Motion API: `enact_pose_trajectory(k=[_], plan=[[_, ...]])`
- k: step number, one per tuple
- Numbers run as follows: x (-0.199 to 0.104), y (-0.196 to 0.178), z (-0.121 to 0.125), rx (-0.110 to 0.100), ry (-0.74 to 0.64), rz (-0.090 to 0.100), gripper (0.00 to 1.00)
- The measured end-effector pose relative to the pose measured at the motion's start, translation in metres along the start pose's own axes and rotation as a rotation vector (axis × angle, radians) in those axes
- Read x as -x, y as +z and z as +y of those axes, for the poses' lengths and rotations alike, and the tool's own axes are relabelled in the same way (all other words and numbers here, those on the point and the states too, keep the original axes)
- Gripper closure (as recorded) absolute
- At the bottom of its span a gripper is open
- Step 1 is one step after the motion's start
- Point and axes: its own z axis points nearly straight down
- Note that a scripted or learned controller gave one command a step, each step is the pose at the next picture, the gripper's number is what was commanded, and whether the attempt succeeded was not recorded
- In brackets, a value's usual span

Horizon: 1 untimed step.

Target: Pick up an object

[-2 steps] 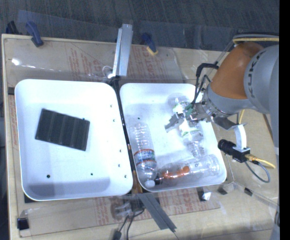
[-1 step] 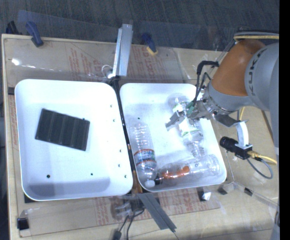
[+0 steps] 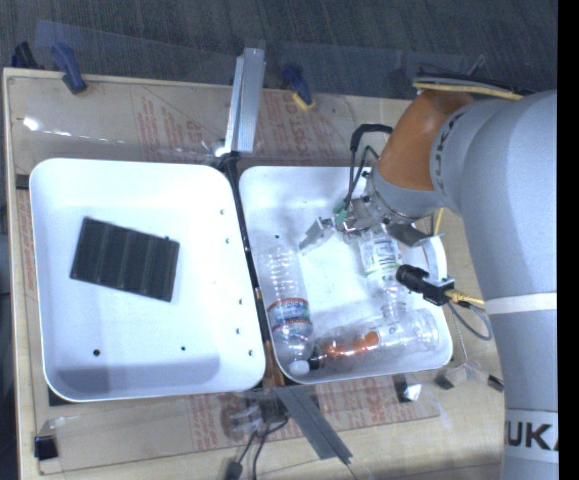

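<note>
Nearest the camera, along the right bin's (image 3: 269, 183) front wall, lies a clear bottle with orange inside (image 3: 369, 343), on its side. Just left of it a second clear bottle with a blue label (image 3: 287, 318) runs along the bin's left wall. Third bottle, clear with a white label (image 3: 379, 258), sits further back, right under the arm (image 3: 509, 188). Three bottles, all see-through plastic. Two white bins on the surface (image 3: 129, 118); the left bin (image 3: 59, 183) holds one dark ribbed rectangular pad (image 3: 126, 258). The pincer (image 3: 344, 220) hovers beside the third bottle; I cannot tell whether it grips anything.
</note>
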Motion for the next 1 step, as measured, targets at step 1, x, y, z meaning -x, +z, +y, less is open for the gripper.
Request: enact_pose_trajectory(k=[1], plan=[[-0.0007, -0.0116, 0.0015, 0.001, -0.006, -0.001, 1.00]])
